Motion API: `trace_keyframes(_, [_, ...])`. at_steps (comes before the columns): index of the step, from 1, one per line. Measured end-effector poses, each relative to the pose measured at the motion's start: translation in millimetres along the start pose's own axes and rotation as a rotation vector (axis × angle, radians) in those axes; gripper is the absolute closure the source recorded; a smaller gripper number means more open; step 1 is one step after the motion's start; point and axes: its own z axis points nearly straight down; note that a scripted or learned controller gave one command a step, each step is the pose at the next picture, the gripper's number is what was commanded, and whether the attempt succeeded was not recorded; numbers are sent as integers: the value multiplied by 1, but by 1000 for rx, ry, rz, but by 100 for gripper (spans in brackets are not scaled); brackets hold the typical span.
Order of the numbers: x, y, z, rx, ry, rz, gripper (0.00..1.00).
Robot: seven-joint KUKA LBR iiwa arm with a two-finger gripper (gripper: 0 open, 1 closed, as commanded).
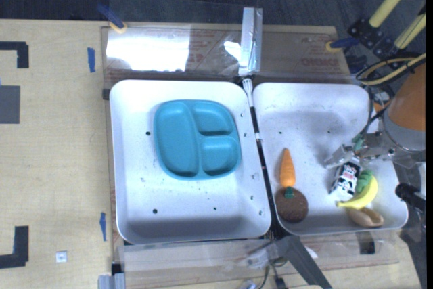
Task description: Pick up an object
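Gripper (352, 149) hangs low over the right bin (304, 101) by its right edge, metal fingers (336, 158) apart with nothing between them. Going near to far in that bin: a tan piece (367, 216) and a yellow banana (365, 194) lie in the near right corner, touching a small black-and-white toy (346, 178) just under the fingertips; a brown round fruit (292, 205) sits at the near left edge, an orange carrot (287, 167) just beyond it. A blue divided plate (197, 137) fills the middle of the left bin (128, 166). This looks like the approach step; the next move calls for centring over the toy, descending, then closing.
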Motion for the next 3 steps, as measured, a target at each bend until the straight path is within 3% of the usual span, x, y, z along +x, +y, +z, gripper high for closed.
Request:
trace_keyframes(1, [-3, -1, -9, 0, -4, 5, 100])
trace_keyframes(2, [71, -3, -107, -6, -4, 24, 100])
trace_keyframes(3, [121, 26, -109, 4, -3, 83, 100])
